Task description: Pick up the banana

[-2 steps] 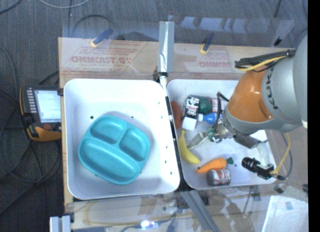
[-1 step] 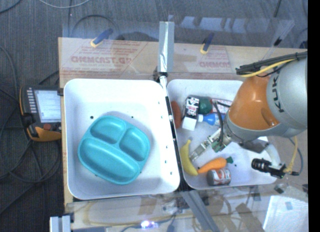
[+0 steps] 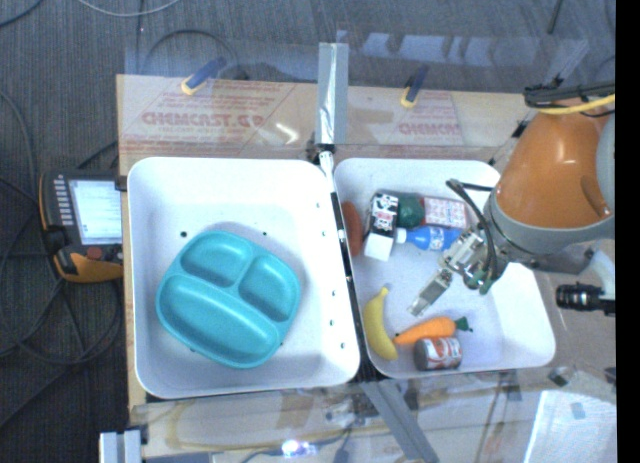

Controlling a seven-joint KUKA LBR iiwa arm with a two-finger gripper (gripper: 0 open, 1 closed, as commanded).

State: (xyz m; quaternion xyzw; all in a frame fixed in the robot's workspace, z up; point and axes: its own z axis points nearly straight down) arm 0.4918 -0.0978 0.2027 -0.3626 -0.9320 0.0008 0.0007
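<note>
from my remote seat i see the banana (image 3: 375, 323) lying in the right bin (image 3: 520, 351), down at about seven o'clock in that bin, close against its left wall. it is yellow, curved, running roughly top to bottom with its stem end up.

the gripper (image 3: 424, 301) hangs over the middle of the right bin, slanting down toward seven o'clock from the orange wrist band (image 3: 548, 176). its tip sits just off the banana at the banana's two o'clock, near but apart from it. i cannot tell how its jaws stand from this slant, and nothing shows gripped in it.

just beside the banana at its four o'clock lies a carrot (image 3: 430, 329) with a green top, and below that, at the bin's six o'clock, a can (image 3: 438, 353) on its side, touching or nearly touching the carrot. up at the bin's eleven to twelve o'clock there is a cluster of small packages (image 3: 400, 213), with a blue-and-white bottle (image 3: 432, 238) just under them and a reddish item (image 3: 350, 221) along the left wall.

the left bin (image 3: 150, 191) holds a teal divided plate (image 3: 230, 296), set slightly toward six o'clock.
</note>
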